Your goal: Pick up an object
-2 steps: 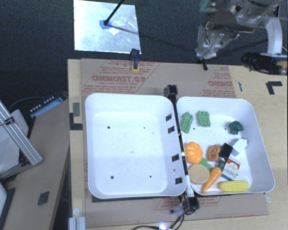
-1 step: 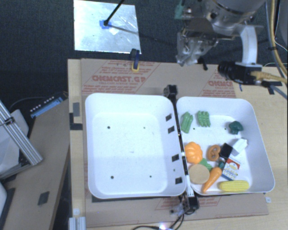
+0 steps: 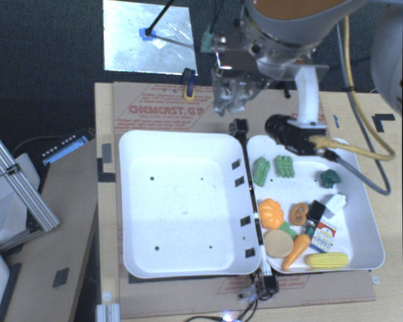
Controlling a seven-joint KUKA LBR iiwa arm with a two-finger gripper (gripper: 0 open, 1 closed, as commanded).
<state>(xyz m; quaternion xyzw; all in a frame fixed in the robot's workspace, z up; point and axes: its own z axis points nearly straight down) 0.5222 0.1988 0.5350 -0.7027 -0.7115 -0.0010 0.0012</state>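
Two shallow white bins lie side by side on a cardboard sheet [image 3: 157, 107]; the dividing rim between them serves as the landmark. The left bin [image 3: 182, 201] sits left of this rim, the right bin [image 3: 362, 220] right of it, and all the toy pieces lie in the right bin.

Counted contents:
- Two green vegetable pieces near the far end of the rim: one [image 3: 261, 170] just beside it, the other [image 3: 284, 166] a little further right.
- One dark green piece [image 3: 329, 178], well right of the rim.
- One orange pumpkin [image 3: 271, 213], just beside the rim at mid-length.
- One brown ring-shaped piece [image 3: 299, 212], right of the pumpkin.
- One tan disc [image 3: 278, 243] near the rim's near end, with one carrot [image 3: 296, 250] slanting beside it.
- One corn cob [image 3: 326, 260], right of the carrot.
- One small printed carton [image 3: 323, 238] and one black-and-white block [image 3: 327, 207], both above the corn cob.

The arm [image 3: 296, 19] hangs over the far end of the rim, above the cardboard sheet. The gripper [image 3: 232, 94] points downward, beyond both bins and apart from every piece; whether it is released or clenched cannot be told.
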